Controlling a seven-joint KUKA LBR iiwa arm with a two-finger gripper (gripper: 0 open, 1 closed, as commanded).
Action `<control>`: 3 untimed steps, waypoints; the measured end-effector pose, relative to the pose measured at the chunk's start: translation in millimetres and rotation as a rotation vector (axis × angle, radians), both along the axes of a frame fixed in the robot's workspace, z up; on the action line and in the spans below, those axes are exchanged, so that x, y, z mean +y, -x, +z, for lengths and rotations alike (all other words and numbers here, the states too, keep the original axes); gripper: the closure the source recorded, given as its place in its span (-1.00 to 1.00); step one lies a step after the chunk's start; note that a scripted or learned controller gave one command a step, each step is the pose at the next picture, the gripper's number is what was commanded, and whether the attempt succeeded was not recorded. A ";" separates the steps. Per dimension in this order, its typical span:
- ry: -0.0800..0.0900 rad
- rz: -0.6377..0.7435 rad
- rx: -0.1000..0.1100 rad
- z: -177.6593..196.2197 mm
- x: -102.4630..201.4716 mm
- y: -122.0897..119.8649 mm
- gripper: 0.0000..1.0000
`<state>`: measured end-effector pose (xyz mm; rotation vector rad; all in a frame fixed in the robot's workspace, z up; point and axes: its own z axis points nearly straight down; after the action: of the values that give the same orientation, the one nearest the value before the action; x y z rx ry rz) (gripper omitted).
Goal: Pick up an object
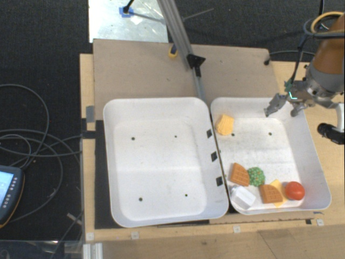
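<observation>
The bench (237,69), a tan board with a brown sheet over its back part, carries everything else. On it the left bin (161,161) is the biggest item, a shallow white tray with a few small dark holes in its floor. The right bin (312,161) touches the left bin along their shared edge, where small black clips sit.

The arm (330,63), grey with an orange band, reaches in beyond the right bin's far right corner. A slanted grey pole (175,20) rises from the bench just behind the seam between the bins.

The gripper (283,108) hangs over the right bin's far rim, near its far right corner. Its two fingers (271,106) are spread apart with nothing between them.

The objects all lie in the right bin. A yellow chunk (225,125) sits alone near the bin's left wall, toward the back. The rest cluster along the near edge: a white block (242,197) in the near left corner, an orange wedge (239,174) just behind it, a green ruffled piece (256,175) touching that wedge's right side, a second orange wedge (269,193) beside a thin yellow piece (277,185), and a red ball (294,190) nearest the bin's right wall. The gripper is well apart from this cluster.
</observation>
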<state>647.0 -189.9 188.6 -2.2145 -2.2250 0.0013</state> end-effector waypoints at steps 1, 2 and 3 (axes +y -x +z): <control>0.002 0.002 -0.004 3.0 -0.1 -0.9 -1.00; 0.001 -0.002 0.000 -58.6 -3.4 1.6 -1.00; 0.001 -0.001 -0.001 -99.6 -2.9 1.5 -1.00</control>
<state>645.6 -192.8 89.0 -2.2163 -2.2257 0.0018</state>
